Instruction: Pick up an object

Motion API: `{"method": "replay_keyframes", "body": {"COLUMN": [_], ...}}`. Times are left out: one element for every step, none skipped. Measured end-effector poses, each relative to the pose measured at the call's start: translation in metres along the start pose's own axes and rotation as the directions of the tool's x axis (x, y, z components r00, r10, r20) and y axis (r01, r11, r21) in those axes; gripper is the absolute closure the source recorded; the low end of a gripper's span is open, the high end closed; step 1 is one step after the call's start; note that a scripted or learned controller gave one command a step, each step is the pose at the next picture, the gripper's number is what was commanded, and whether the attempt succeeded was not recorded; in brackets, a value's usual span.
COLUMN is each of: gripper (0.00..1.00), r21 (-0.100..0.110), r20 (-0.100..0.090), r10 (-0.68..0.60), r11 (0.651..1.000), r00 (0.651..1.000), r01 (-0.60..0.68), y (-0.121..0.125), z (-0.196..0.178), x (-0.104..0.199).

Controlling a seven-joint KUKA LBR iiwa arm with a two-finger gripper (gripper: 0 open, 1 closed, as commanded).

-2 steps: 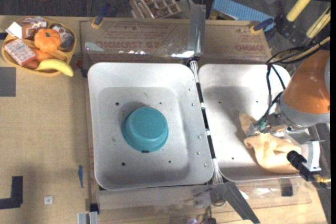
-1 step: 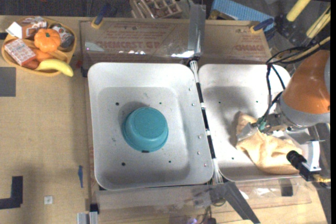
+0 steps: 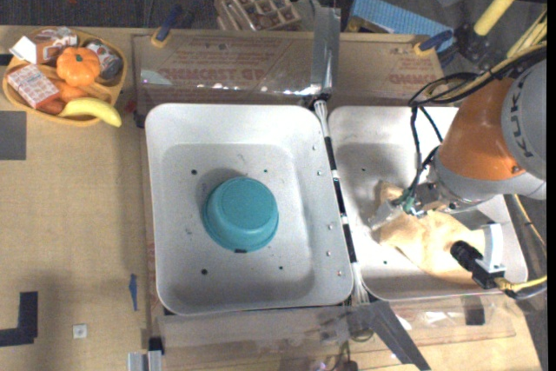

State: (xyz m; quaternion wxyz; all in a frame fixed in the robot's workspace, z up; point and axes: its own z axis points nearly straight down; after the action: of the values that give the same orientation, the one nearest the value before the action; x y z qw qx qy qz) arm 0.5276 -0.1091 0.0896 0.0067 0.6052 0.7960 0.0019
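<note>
A tan, crumpled cloth-like thing (image 3: pixel 424 237) lies in the right bin (image 3: pixel 365 143), toward its front. My gripper (image 3: pixel 395 202) is down in that bin at the cloth's upper left edge, touching or just above it. The grey arm with its orange band (image 3: pixel 476 145) covers the bin's right side and part of the cloth. A teal bowl (image 3: pixel 241 213) sits upside down in the middle of the left bin (image 3: pixel 174 143), well away from the gripper.
A basket (image 3: pixel 17 91) with a banana, an orange pumpkin and small boxes stands at the bench's far left. A cardboard wall (image 3: pixel 234 61) runs behind both bins. Cables hang by the arm at the right.
</note>
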Motion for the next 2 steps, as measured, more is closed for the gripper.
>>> {"method": "replay_keyframes", "body": {"gripper": [1.00, 1.00], "r21": [-0.008, -0.001], "r20": [0.005, -0.002], "r10": [0.006, 0.115], "r11": [1.000, 0.993], "r00": [1.000, 0.993], "r01": [-0.005, -0.115], "y": [0.001, 0.011], "z": [-0.012, -0.001], "x": [-0.004, -0.017]}}
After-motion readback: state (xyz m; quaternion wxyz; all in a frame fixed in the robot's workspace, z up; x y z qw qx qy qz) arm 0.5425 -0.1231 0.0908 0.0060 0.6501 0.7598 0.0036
